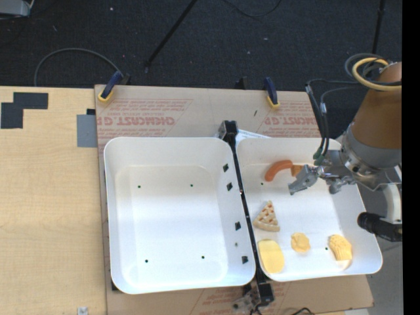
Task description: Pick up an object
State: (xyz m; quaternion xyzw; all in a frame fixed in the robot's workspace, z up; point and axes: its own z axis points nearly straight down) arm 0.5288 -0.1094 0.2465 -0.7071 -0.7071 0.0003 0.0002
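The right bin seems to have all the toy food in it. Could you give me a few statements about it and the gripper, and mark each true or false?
1. The pizza slice lies in the right bin, near the divider between the bins. True.
2. The orange sausage lies in the left bin. False: it lies in the right bin, near its far wall.
3. The gripper is over the right bin, just right of the sausage. True.
4. The gripper holds the pizza slice. False: the slice lies on the bin floor, apart from the gripper.
5. Three yellow items lie along the right bin's near edge. True: a pale slab, a small round piece and a ridged piece.
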